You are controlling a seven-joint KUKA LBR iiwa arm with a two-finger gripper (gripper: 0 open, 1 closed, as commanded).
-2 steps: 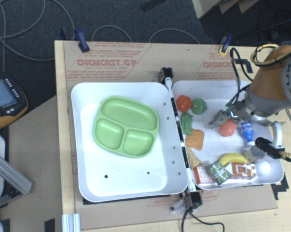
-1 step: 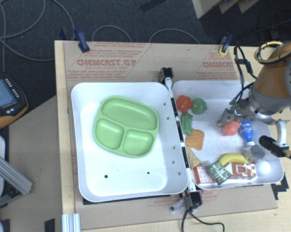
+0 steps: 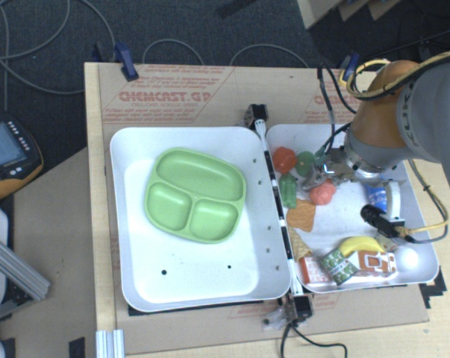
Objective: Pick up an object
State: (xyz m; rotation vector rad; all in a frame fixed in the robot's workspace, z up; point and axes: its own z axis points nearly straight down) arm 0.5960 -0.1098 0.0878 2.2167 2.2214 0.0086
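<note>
The arm [image 3: 426, 110] enters from the right edge of the camera view as a thick grey link, bending downward and to the left through an orange band [image 3: 377, 114] just above the wrist. Below the band, a grey wrist section [image 3: 366, 155] narrows toward the tool [image 3: 323, 166], which points left and slightly down, low over the right-hand bin. Black and yellow cables loop around the orange band and trail along the wrist; the tool's tips are too small and cluttered to read.
</note>
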